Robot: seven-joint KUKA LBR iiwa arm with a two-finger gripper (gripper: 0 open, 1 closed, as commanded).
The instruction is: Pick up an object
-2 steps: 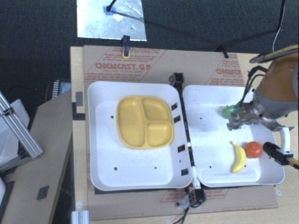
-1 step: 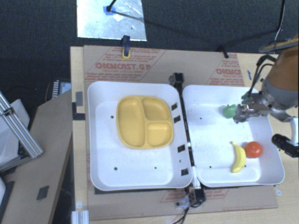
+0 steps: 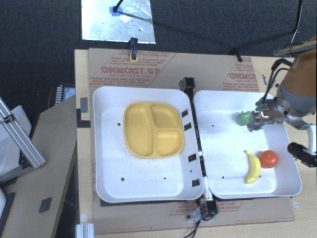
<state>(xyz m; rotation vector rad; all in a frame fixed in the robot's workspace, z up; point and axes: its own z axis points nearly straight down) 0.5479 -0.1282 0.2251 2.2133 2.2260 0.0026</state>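
Observation:
In the right bin (image 3: 223, 182) lie a yellow banana (image 3: 253, 168) and an orange-red round fruit (image 3: 269, 158) near the front right, touching or nearly so. A small green object (image 3: 243, 117) sits at the bin's back right. My gripper (image 3: 257, 120) hangs just right of the green object, low over the bin, with the grey arm and its orange band rising toward the right edge. The fingers are too small and dark to read.
The left bin (image 3: 106, 177) holds a yellow divided plate (image 3: 152, 129) with three compartments. A black clip strip (image 3: 194, 143) runs between the bins. A shiny metal sheet (image 3: 118, 13) lies on the floor behind the bench.

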